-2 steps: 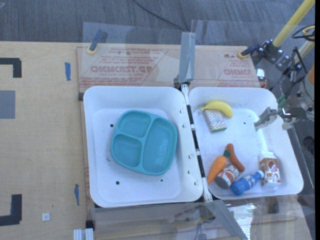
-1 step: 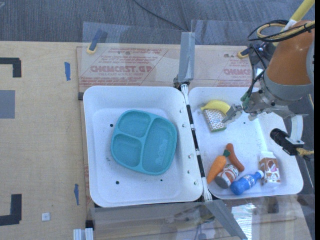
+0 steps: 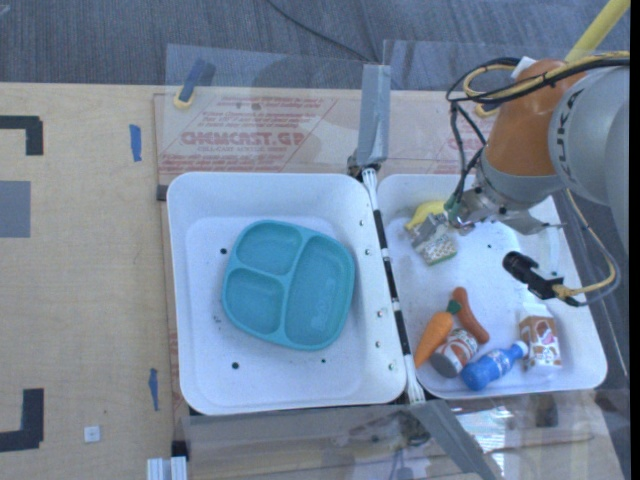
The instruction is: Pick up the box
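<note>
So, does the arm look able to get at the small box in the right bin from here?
Probably yes. The gripper is low in the right bin, right beside the small box, whose top lies bare. The yellow item behind it crowds one side, so a clean grasp isn't certain.

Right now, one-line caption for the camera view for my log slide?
End effector low in the right bin beside a small box; teal divided plate in the left bin.

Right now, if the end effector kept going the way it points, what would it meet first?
Probably the small box just beyond the end effector in the right bin, next to a yellow object. Depth is unclear from this slanted view.
</note>
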You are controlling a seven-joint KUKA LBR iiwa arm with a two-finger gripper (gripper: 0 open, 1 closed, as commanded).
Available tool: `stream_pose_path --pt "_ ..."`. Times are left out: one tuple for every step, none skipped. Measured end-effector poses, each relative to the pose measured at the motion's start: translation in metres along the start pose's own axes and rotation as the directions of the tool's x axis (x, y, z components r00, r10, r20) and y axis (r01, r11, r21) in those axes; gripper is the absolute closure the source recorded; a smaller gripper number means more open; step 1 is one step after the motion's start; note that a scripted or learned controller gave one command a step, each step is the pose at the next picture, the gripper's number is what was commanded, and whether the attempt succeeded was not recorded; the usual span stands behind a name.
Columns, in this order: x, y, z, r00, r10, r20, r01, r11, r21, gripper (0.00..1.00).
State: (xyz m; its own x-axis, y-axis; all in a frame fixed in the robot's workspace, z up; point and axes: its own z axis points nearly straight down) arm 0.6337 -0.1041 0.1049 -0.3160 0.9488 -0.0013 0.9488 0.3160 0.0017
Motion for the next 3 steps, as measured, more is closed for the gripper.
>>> stream_pose_path --pt "-0.002 0.001 -0.012 1.000 0.002 0.003 -0.002 1.000 -0.006 1.00" --pt "0.067 -0.027 -0.131 0.998 -0.067 0.001 0.067 0.998 -0.001 1.00" --pt "0.052 -0.123 -0.135 0.999 0.037 -0.002 -0.037 0.999 0.002 1.00"
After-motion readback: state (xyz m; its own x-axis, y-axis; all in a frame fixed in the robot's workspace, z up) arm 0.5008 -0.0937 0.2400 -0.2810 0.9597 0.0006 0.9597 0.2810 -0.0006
